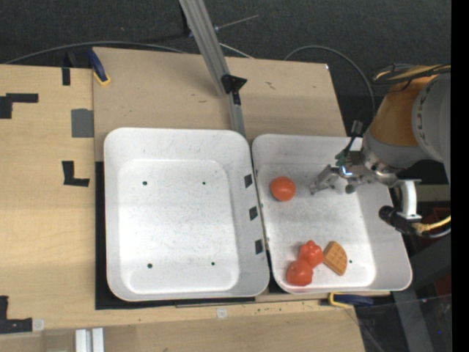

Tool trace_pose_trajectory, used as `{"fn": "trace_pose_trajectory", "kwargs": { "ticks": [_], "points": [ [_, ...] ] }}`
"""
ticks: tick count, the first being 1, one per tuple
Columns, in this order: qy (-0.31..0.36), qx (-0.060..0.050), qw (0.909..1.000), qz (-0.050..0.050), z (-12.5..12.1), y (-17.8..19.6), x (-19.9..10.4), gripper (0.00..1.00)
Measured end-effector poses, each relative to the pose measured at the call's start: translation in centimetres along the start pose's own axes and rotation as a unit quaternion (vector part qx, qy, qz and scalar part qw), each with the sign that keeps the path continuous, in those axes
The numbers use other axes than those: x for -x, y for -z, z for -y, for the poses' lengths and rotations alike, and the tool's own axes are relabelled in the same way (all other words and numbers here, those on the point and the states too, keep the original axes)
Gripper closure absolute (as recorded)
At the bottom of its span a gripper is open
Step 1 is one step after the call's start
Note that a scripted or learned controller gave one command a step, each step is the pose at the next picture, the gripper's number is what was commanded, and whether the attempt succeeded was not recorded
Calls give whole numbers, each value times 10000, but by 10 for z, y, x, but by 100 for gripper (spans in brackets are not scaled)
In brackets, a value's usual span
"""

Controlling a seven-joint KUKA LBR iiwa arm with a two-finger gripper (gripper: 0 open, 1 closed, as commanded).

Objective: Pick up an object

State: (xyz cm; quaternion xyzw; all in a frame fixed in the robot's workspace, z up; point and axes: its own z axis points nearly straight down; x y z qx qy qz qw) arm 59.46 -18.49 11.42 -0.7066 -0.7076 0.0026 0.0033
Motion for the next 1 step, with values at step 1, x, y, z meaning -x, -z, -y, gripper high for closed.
{"fn": "trace_pose_trajectory", "kwargs": {
  "ticks": [1],
  "points": [
    [7, 30, 10000, 6, -2, 14, 0, 100]
  ]
}}
